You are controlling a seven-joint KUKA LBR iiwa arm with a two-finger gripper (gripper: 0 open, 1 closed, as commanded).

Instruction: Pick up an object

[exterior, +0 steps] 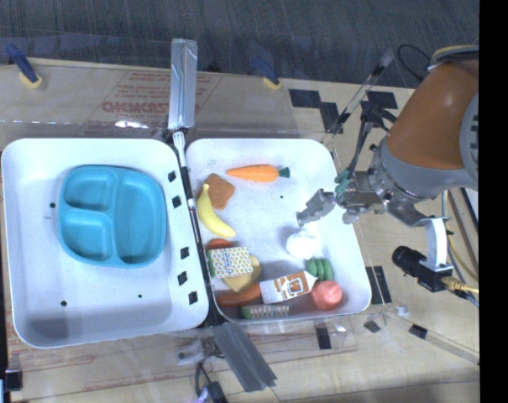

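My gripper [314, 211] hangs over the right bin [262, 154], near its right wall, with nothing seen between its fingers. Just below it lies a white egg-shaped object [302, 245]. Further left in this bin are a carrot [254, 173], a banana [212, 215], a brown piece of food [221, 192] and a small yellow-patterned box [227, 262]. Along the front wall lie a juice carton [287, 287], a red round fruit [327, 294], a green item [319, 269] and a sausage-like piece [238, 297].
The left bin [27, 175] holds a blue divided plate [113, 214]. A grey divider strip [182, 86] runs between the bins. The arm's orange band [434, 116] hangs over the bench at the right.
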